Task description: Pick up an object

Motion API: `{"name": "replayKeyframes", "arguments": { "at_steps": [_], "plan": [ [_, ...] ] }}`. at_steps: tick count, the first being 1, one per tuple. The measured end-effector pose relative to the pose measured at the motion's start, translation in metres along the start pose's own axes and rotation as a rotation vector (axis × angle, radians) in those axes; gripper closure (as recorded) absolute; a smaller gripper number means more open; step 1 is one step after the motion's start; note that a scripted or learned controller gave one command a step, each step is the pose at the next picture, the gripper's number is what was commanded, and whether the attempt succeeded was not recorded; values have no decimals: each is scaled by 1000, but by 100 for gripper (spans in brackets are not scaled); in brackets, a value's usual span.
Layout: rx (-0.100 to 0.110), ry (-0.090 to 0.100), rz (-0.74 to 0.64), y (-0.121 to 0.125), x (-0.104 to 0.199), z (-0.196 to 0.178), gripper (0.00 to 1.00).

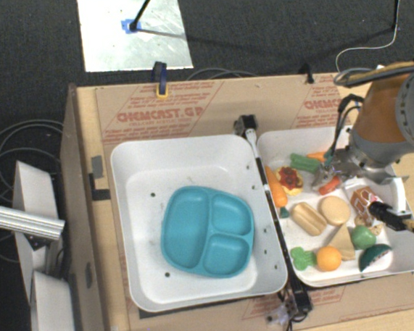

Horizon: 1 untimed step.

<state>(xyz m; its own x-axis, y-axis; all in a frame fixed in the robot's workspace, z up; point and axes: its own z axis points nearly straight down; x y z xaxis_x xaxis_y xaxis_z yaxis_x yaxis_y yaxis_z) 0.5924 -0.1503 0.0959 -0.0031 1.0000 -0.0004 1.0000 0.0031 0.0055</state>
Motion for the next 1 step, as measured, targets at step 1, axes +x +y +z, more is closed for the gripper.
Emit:
{"name": "replayKeyframes", "arguments": {
  "at_steps": [1],
  "plan": [
    [-6,0,-8,58,72,-74,100]
  ]
}}
